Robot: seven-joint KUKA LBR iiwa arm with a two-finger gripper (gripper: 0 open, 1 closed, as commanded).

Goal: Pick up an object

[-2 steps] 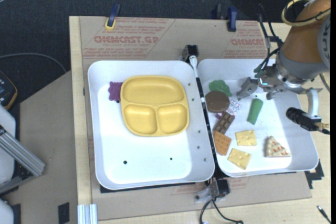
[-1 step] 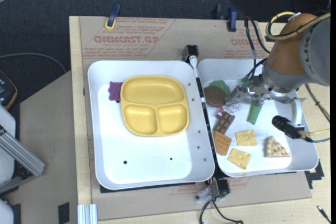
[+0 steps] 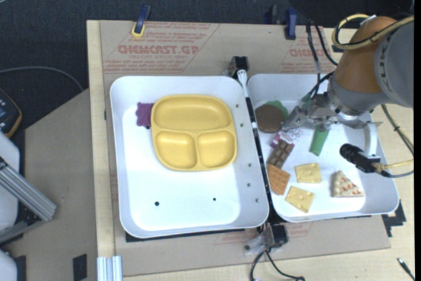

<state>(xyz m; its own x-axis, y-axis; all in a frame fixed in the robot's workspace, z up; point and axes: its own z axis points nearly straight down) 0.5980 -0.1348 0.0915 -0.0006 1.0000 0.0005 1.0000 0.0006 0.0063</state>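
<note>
The grey two-finger gripper (image 3: 309,116) is lowered into the right white bin (image 3: 385,204), right of centre in the frame, just above a green rectangular block (image 3: 320,141). Nothing is seen between its parts; how far open it is cannot be told.

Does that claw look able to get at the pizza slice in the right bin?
Probably yes. The pizza slice lies flat and uncovered near the right bin's front corner, apart from the cheese pieces, and the claw hangs over the same bin. The bin's nearby wall might crowd it slightly.
</note>
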